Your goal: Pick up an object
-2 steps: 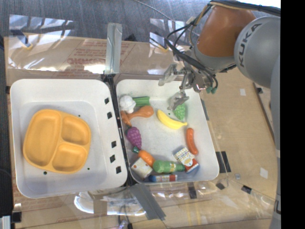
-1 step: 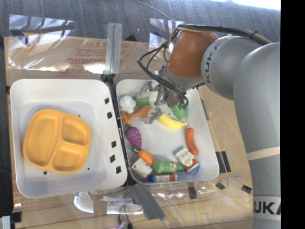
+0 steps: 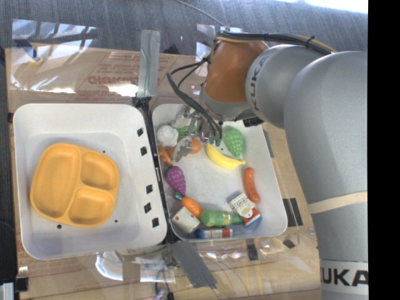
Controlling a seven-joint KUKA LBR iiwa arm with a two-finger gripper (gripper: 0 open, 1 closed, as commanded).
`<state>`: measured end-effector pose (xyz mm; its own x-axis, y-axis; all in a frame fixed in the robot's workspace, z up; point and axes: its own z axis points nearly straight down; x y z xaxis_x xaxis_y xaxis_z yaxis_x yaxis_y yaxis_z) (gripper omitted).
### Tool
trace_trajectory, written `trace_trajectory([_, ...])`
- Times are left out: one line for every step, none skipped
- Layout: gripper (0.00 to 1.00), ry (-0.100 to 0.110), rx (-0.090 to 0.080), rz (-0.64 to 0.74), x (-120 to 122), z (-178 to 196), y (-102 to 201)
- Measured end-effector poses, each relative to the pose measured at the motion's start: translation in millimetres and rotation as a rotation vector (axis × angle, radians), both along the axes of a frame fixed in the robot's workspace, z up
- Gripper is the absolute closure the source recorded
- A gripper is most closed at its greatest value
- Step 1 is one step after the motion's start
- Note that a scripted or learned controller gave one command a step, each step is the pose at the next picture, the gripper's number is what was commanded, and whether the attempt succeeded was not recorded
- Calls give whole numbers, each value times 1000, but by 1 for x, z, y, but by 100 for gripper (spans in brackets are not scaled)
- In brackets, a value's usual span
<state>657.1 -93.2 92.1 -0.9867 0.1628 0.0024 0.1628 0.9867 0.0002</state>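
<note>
A: Right bin (image 3: 275, 195), shallow white plastic. Contents?

B: Toy food, glossy. Yellow banana (image 3: 224, 158) and knobbly green fruit (image 3: 234, 141) toward the far edge, purple grapes (image 3: 176, 180) by the left wall, red sausage (image 3: 251, 185) by the right wall, small printed cartons (image 3: 242, 207) at the near edge; print unreadable.

A: Gripper (image 3: 187, 137)?

B: Low over the far-left corner, beside a white lump (image 3: 166, 134). Cables block it; cannot tell its state.

A: Writing?

B: "KUKA" on the grey arm (image 3: 325, 136).

A: Left bin (image 3: 25, 167)?

B: 1 yellow 3-compartment tray (image 3: 74, 184), smooth, rounded.

Bulky grey arm (image 3: 312, 105), orange band, black cables, "KUKA" lettering.
</note>
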Motion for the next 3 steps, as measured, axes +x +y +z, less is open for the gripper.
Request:
trace_trajectory([100,-5,-8,5,2,13,-3])
trace_trajectory([100,-18,-1,-78,-13,140,36])
trace_trajectory([100,-9,-2,-72,-14,145,37])
